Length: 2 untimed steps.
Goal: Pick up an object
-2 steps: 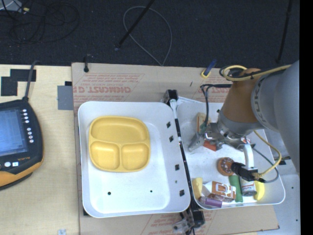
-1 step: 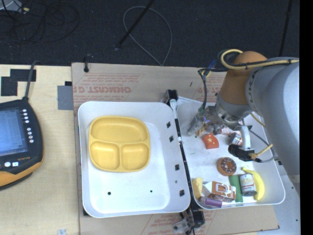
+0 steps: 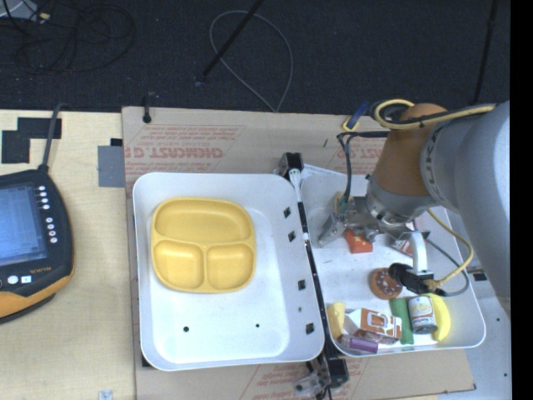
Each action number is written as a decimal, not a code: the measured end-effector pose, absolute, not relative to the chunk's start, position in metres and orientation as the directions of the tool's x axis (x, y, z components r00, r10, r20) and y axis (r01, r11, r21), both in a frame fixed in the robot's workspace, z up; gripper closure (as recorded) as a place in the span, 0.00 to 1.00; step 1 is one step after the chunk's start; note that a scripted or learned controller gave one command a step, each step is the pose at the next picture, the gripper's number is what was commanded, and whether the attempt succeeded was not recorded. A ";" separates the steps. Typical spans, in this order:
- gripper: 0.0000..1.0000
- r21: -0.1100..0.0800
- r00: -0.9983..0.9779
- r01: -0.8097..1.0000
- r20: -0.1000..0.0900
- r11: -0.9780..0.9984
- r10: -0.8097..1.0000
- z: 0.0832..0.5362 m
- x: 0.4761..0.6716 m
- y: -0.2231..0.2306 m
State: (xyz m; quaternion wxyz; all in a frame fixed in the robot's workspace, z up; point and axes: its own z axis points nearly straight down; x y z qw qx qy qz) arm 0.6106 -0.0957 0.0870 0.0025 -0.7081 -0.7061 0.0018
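The left bin (image 3: 166,340) holds a yellow divided plate (image 3: 202,245) at its 10 o'clock part. In the right bin (image 3: 475,327), the pincer (image 3: 346,223) hangs at 11 o'clock, just beside a small orange block (image 3: 360,242); whether it is clenched, I cannot tell. More objects lie at 6 o'clock: a brown round thing (image 3: 385,283), a can (image 3: 421,313), a banana (image 3: 441,319).

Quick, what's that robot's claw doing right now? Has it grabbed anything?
Gripper: down in the right bin beside a small orange block; whether it grips anything cannot be told.
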 end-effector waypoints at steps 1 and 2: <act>0.00 0.000 -0.003 1.000 -0.001 0.003 1.000 0.087 0.645 -0.117; 0.00 -0.007 0.002 1.000 0.002 -0.002 1.000 0.087 0.606 -0.099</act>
